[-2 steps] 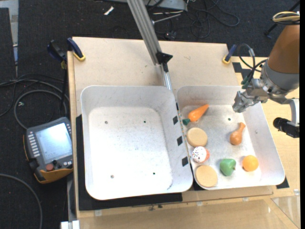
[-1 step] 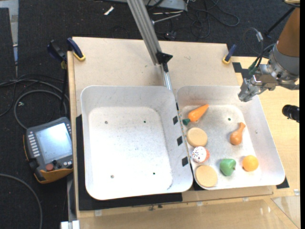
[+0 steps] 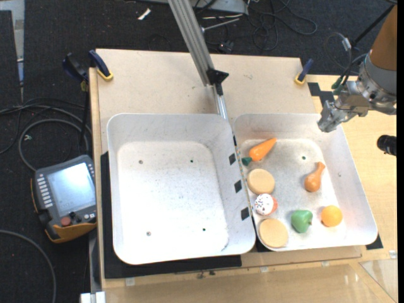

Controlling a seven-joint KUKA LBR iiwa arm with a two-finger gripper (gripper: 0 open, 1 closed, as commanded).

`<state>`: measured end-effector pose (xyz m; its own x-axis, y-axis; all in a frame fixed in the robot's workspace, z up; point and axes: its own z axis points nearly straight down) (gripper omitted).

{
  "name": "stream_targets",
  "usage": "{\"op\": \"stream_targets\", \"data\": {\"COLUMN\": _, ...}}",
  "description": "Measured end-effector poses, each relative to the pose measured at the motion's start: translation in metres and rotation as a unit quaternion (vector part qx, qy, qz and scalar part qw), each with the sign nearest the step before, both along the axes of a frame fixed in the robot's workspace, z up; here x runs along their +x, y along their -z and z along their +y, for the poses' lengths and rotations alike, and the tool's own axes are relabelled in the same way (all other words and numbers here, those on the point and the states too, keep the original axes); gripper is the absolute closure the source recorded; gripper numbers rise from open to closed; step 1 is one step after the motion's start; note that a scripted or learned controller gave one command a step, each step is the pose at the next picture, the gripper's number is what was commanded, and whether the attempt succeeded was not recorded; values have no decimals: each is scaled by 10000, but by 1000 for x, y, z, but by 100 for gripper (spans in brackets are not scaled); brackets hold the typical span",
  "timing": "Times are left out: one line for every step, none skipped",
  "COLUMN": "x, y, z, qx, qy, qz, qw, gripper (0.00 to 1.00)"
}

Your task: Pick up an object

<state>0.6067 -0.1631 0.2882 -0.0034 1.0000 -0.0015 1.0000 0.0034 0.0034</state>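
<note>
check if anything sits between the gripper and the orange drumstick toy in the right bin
Nothing visible does. The gripper is at the right bin's upper right rim, and bare bin floor lies between it and the drumstick toy.

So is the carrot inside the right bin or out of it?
Inside: the carrot lies on the floor of the right bin, near its upper left corner, away from the gripper.

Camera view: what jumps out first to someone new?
The cluster of toy food in the right bin: a carrot at its upper left, a drumstick-like piece right of centre, a green pepper and an orange fruit along the near edge. Next, the tool poised over that bin's far right corner, apart from every item. The left bin beside it also catches the eye.
</note>
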Motion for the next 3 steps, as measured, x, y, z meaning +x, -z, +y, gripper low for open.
{"op": "stream_targets", "data": {"x": 7, "y": 2, "z": 46, "qx": 12, "qy": -19, "qz": 16, "qw": 10000, "gripper": 100}}
{"op": "stream_targets", "data": {"x": 23, "y": 9, "z": 98, "qx": 12, "qy": -23, "qz": 11, "qw": 10000, "gripper": 100}}
{"op": "stream_targets", "data": {"x": 21, "y": 17, "z": 143, "qx": 14, "qy": -18, "qz": 23, "qw": 10000, "gripper": 100}}
